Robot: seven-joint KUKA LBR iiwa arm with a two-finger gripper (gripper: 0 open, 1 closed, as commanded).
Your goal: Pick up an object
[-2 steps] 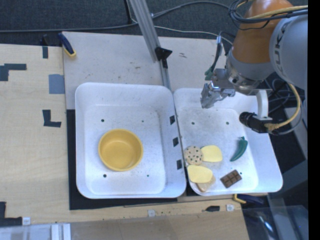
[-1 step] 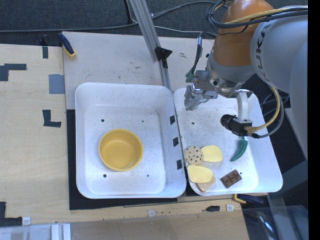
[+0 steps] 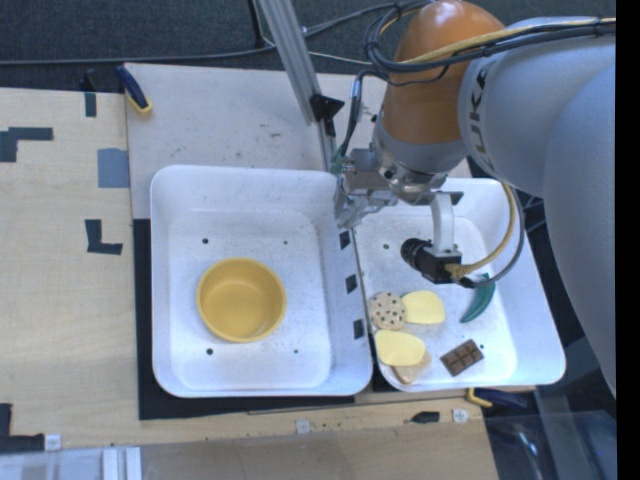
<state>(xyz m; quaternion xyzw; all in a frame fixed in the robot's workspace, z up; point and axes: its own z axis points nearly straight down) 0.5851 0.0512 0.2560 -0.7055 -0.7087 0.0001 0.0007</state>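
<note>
A yellow bowl stands upright in the left bin. In the right bin lie a speckled cookie, two pale yellow oval pieces, a brown chocolate square and a teal curved piece. My gripper hangs low over the back of the divider between the two bins, well behind the food pieces and to the upper right of the bowl. Nothing shows held in it.
The big grey arm with its orange band covers the back right of the right bin. A slanted metal pole rises behind the bins. A yellow-and-blue clamp sits at the bench's far left corner.
</note>
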